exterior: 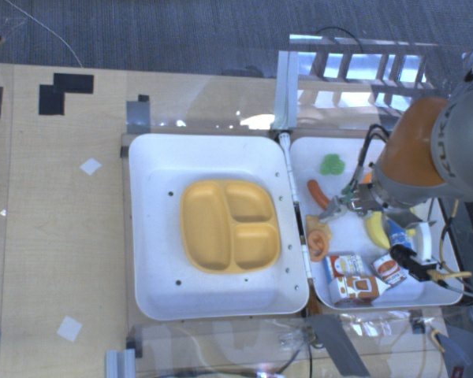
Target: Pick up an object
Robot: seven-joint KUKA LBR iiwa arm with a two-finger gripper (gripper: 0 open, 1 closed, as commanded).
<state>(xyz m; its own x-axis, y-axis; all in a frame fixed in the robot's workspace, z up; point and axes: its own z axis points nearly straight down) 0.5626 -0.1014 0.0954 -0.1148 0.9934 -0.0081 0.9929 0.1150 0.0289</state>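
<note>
Objects crowd the right bin point(299, 157) around the gripper point(340, 205), whose state I cannot tell. An orange-red sausage point(318, 193) lies just beside its tip on the left-bin side, a green piece point(332, 164) beyond it toward the far wall, a yellow banana point(377, 229) under the wrist, and small packets point(353, 278) nearer the front rim. A yellow divided tray point(229, 225) sits well apart in the left bin point(154, 235).
</note>
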